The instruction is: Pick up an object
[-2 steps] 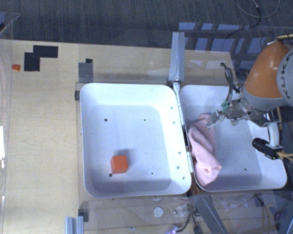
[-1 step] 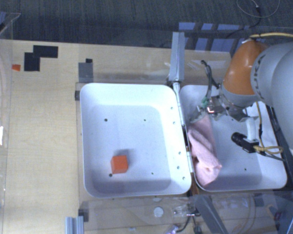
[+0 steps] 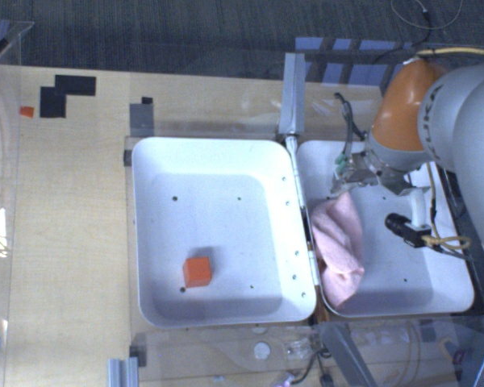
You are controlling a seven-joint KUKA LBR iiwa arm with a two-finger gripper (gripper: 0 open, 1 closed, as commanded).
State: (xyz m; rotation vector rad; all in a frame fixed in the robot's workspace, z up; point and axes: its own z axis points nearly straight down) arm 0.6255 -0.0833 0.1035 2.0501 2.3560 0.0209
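Hovering over the right bin (image 3: pixel 436 297), your gripper (image 3: pixel 348 172) is nearing the pink cloth (image 3: pixel 339 240) against that bin's left wall; soft and light, it is suiting a pinch at a raised fold.

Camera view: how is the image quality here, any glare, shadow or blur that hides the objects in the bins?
Camera view: soft, slightly grainy overall; the orange block in the left bin is evenly lit with a faint shadow beside it; the pink cloth in the right bin reads clearly; the arm's bulk shades the gripper, which is dark and smeared; mild glare on the clear panel at left.
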